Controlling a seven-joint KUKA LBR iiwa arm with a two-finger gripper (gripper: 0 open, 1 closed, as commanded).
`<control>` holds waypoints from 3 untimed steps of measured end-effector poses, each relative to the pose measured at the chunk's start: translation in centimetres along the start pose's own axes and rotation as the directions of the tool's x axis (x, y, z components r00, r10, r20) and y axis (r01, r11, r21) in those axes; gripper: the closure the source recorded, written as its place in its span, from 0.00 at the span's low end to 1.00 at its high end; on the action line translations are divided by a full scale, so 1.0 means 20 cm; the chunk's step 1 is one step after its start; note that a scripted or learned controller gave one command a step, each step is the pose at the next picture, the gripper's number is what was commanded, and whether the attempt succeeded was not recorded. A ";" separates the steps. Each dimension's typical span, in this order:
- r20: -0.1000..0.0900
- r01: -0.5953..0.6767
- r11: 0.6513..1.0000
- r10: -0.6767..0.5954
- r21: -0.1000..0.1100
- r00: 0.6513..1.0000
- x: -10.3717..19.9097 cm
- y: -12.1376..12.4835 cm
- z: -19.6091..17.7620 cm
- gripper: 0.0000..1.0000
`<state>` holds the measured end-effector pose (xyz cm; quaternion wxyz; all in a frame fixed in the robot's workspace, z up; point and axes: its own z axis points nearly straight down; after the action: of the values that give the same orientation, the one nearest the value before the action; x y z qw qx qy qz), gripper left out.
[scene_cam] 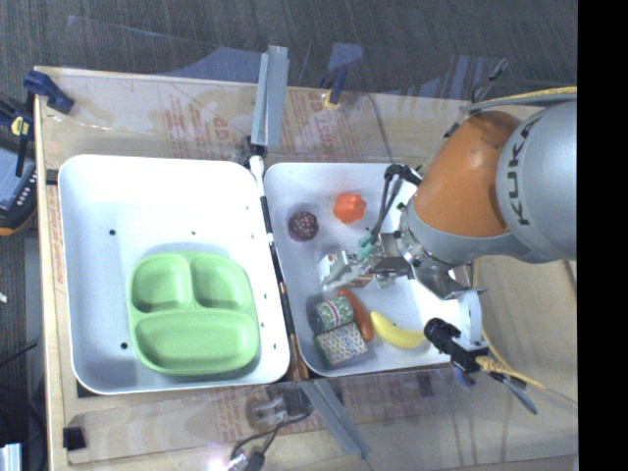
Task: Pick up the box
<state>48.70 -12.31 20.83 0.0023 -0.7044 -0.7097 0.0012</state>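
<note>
While the arm (510,189) reaches in from the right over the right bin (294,180), its end effector (365,259) hangs above the clutter; whether it is spread, I cannot tell. Probably the box (340,344) is the patterned one at the near edge, left of the banana (396,333).

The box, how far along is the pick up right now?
Done: the arm has reached into the right bin, with the gripper hovering above the food items. In hand: nothing visibly. Left: the patterned box lies at the bin's near edge beside the banana, so grasping and lifting remain.
</note>
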 end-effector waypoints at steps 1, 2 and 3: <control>0.003 0.014 1.000 -0.014 -0.003 1.000 0.02 -0.05 0.59 0.00; 0.004 0.022 1.000 -0.022 -0.004 1.000 0.02 -0.05 0.54 1.00; 0.001 -0.226 0.974 0.226 -0.003 0.974 0.32 -0.05 0.09 1.00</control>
<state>47.70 -5.88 19.12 0.0007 -0.7807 -0.6249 0.0009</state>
